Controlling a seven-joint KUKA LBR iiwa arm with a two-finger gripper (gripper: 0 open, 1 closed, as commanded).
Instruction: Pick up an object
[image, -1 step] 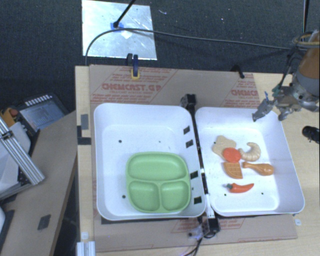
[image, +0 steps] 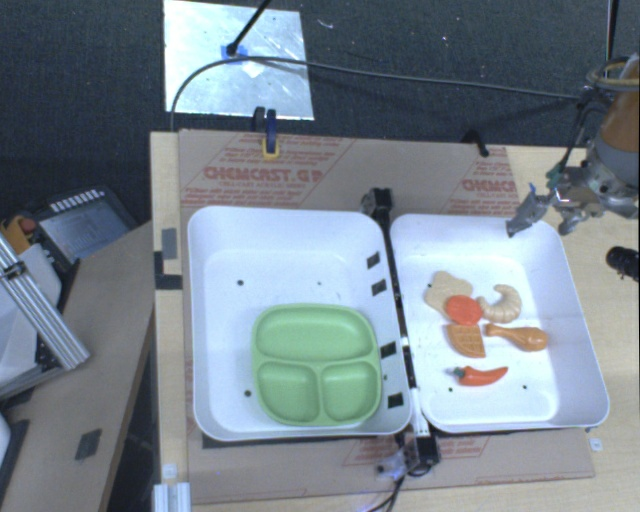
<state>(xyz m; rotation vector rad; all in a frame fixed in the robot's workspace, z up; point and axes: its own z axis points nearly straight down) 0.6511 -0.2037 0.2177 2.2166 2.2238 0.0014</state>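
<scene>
Your arm is reaching in above the far right corner of the right bin (image: 570, 300), its gripper (image: 545, 213) hanging just over that rim with the fingers (image: 522, 220) spread apart and gripping nothing. The arm's upper part is being cut off by the picture's edge, so you are seeing little beyond the wrist. The toy foods are lying well below the gripper on the bin floor: a red tomato slice (image: 463, 309), a croissant (image: 504, 300), a drumstick (image: 520, 337), a waffle piece (image: 467, 341) and a chili pepper (image: 482, 376). Left of that bin, a green divided plate (image: 314, 362) is sitting in the left bin (image: 220, 250). On the counter sheet (image: 330, 165) you are reading "CHEMCAST GP" in red.
</scene>
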